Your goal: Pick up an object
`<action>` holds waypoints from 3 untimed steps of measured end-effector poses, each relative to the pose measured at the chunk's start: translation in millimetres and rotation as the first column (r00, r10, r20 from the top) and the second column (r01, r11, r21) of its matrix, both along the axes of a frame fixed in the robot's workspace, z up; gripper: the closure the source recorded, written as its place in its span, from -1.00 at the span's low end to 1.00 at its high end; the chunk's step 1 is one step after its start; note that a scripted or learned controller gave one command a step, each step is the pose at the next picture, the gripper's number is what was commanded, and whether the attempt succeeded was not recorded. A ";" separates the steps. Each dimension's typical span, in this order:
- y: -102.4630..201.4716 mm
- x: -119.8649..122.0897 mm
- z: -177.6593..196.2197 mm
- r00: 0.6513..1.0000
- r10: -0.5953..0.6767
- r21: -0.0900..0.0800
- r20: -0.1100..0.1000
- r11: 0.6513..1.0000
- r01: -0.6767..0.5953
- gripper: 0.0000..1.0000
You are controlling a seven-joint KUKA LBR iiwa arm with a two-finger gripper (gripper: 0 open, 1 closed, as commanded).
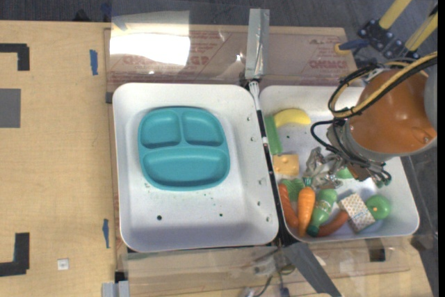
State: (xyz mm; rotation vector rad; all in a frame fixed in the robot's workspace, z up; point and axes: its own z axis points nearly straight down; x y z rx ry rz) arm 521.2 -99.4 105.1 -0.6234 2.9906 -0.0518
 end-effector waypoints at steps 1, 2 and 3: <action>-7.0 4.1 -1.9 0.993 0.118 -0.008 -0.012 0.993 -0.118 -1.00; -11.9 2.8 -0.3 0.972 0.233 -0.021 -0.012 0.972 -0.233 -1.00; -5.0 2.6 1.3 0.980 0.201 -0.019 -0.004 0.979 -0.201 -1.00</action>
